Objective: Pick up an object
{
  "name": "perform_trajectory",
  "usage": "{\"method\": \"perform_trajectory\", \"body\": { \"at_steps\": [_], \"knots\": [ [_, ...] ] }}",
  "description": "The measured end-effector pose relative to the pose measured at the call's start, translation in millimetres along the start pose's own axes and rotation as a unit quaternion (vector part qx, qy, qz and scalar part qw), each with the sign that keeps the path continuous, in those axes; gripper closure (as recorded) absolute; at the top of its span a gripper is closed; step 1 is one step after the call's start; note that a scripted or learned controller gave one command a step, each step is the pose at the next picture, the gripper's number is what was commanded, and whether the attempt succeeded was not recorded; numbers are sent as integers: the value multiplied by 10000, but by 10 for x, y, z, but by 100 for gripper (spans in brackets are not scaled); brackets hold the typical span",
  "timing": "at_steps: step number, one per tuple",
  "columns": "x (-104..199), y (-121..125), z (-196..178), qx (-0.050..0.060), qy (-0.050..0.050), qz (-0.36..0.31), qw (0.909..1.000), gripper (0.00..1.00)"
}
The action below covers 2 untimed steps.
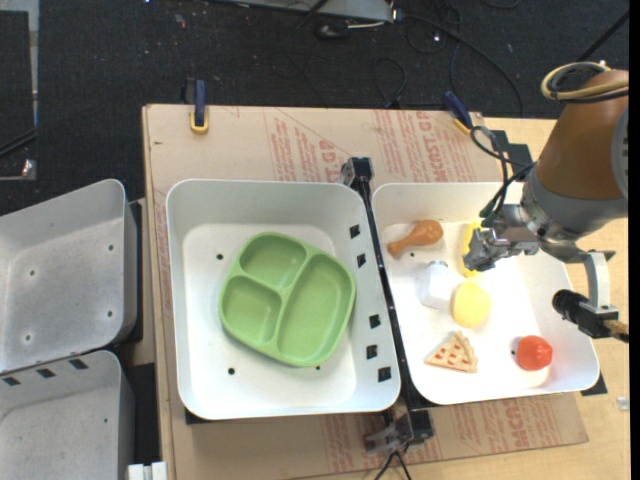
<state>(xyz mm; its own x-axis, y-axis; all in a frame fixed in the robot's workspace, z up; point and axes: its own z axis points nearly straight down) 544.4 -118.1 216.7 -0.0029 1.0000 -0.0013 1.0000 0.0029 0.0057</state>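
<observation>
The right bin (560, 383) holds a brown drumstick (416, 236), a small white block (436, 284), a yellow lemon-like ball (472, 305), a pizza slice (453, 353) and a red tomato (533, 352). My gripper (480, 253) hangs over the upper middle of that bin, just above the yellow ball and right of the drumstick. A yellow object (470, 238) shows at its tip, partly hidden by the dark fingers. The arm comes in from the right, grey with an orange band.
The left bin (190, 368) holds a green divided plate (288, 297). A black divider (378, 278) runs between the bins. White lids (60, 268) lie at the far left. Clamps sit on the cardboard base at the back.
</observation>
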Motion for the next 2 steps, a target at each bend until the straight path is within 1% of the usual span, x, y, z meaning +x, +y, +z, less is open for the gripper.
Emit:
{"method": "perform_trajectory", "body": {
  "at_steps": [1,2],
  "knots": [
    [510,30,64,30,17,-22,10000,100],
    [1098,49,96,33,17,-29,10000,100]
  ]
}}
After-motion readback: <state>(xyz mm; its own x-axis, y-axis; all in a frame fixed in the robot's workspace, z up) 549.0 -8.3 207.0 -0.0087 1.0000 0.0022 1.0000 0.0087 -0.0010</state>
